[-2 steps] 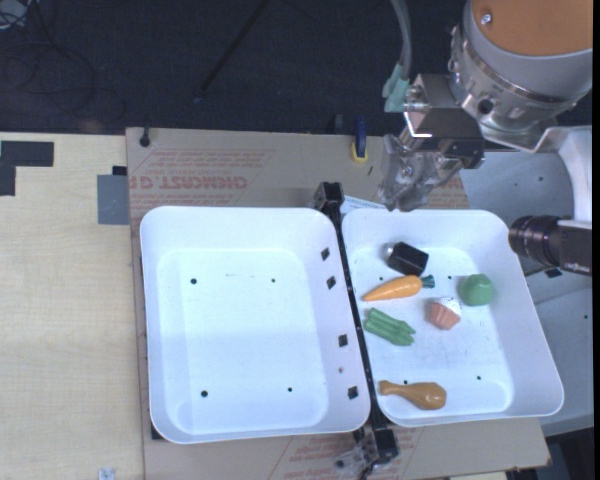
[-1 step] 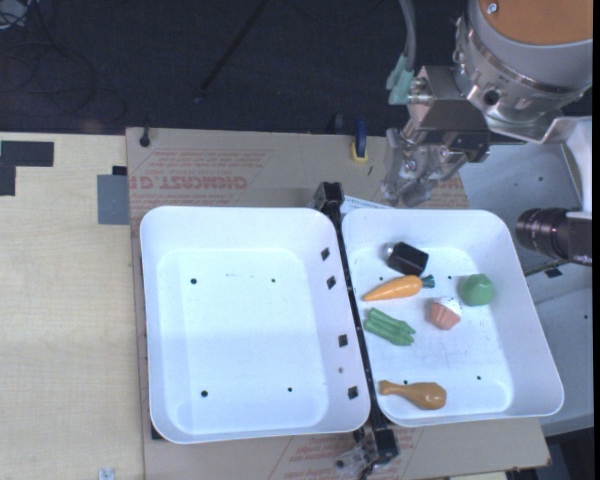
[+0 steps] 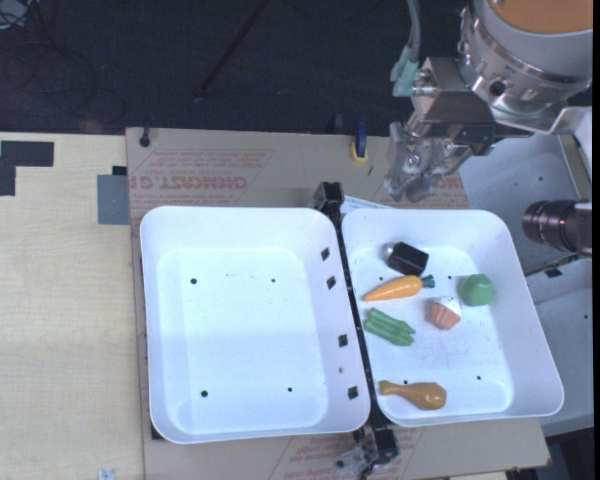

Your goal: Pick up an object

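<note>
The pincer (image 3: 413,190) hangs above the far rim of the right bin (image 3: 520,268), nothing between its fingers, though whether they stand wide or narrow I cannot tell from here. Nearest below it lies the black block (image 3: 407,258), with the carrot (image 3: 394,289) just beyond that, the green ball (image 3: 475,289) and pink cup (image 3: 443,314) off to its right, the green pod (image 3: 390,327) and the drumstick (image 3: 415,394) farthest toward the near rim. To my eye the block is the sensible pick: come straight down over its middle, fingers set across its short side and clear of the carrot, and close only once low enough to bracket it.
</note>
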Controlling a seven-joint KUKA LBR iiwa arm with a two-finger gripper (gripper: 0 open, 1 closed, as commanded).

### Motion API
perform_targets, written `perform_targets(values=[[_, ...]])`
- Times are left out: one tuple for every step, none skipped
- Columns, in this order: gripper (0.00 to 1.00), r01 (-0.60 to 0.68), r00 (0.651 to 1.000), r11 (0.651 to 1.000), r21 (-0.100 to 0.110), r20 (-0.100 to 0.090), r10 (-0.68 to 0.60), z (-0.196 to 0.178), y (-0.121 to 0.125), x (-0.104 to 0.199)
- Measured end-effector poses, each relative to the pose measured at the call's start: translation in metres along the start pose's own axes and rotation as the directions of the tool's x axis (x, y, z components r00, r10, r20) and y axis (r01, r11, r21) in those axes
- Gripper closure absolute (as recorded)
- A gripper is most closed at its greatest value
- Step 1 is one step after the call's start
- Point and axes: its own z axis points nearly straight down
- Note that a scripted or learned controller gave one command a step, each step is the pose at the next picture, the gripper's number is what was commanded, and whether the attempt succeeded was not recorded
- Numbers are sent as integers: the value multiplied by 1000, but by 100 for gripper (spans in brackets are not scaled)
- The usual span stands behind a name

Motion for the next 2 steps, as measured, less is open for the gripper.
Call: perform_targets(values=[[100, 5, 1000, 1000, 4, 1, -5, -9, 0, 1], [100, -52, 999, 998, -22, -6, 51, 48, -3, -52]])
